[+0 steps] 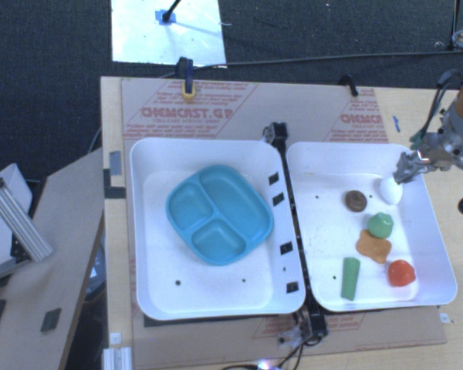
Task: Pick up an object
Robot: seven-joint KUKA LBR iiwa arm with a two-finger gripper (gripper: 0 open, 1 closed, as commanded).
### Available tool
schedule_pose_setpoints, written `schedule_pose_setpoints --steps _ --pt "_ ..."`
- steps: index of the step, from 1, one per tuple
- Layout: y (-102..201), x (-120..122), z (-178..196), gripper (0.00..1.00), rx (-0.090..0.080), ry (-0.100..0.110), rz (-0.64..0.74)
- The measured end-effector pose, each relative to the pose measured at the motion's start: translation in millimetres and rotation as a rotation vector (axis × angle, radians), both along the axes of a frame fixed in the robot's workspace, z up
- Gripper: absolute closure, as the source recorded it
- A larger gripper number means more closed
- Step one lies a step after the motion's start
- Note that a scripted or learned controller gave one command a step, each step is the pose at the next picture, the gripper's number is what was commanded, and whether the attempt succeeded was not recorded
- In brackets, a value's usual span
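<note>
The right bin (324,176) holds several small objects. There is a brown round piece (356,200), a white egg-shaped piece (390,190), a green lump (380,225), an orange piece (373,247), a red ball (401,273) and a green stick (349,277). My gripper (409,166) hangs over the bin's far right corner, just above and to the right of the white egg-shaped piece. I cannot tell whether it touches that piece.
The left bin (150,206) holds a blue divided plate (218,214). A black hinge strip (287,222) runs between the bins. Behind them lies a brown board with a clamp (187,79), and cables cross the dark floor.
</note>
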State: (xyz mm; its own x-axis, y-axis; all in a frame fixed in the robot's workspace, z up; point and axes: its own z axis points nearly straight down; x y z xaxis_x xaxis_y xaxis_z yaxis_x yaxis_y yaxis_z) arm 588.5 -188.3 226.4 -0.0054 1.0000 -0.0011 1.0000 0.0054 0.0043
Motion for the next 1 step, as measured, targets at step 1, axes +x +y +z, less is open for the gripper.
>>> schedule_pose_setpoints --steps 1 --pt "44.5 7.4 -1.9 1.0 0.002 0.003 0.003"
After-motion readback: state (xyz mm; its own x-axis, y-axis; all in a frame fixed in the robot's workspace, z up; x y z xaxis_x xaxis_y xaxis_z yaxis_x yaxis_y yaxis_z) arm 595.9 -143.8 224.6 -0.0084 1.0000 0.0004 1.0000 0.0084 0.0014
